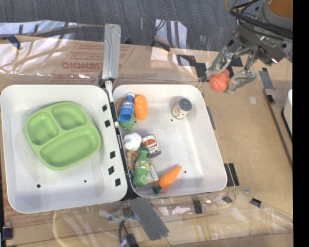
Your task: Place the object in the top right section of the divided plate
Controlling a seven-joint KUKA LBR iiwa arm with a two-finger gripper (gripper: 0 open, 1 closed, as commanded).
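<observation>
My gripper (222, 79) hangs above the bench just past the right bin's far right corner, and a small salmon-red object (220, 81) sits between its fingers, so it is shut on that object. The green divided plate (63, 134) lies in the left bin (20, 189). Its top right section (70, 116) holds nothing, like its other two sections.
The right bin (203, 153) holds a blue bottle (126, 111), an orange piece (140, 107), a small jar (182, 108), a white ball (132, 140), a can (151, 145), a green packet (143, 170) and a carrot (168, 178). A ridge with black clips (113, 138) divides the bins.
</observation>
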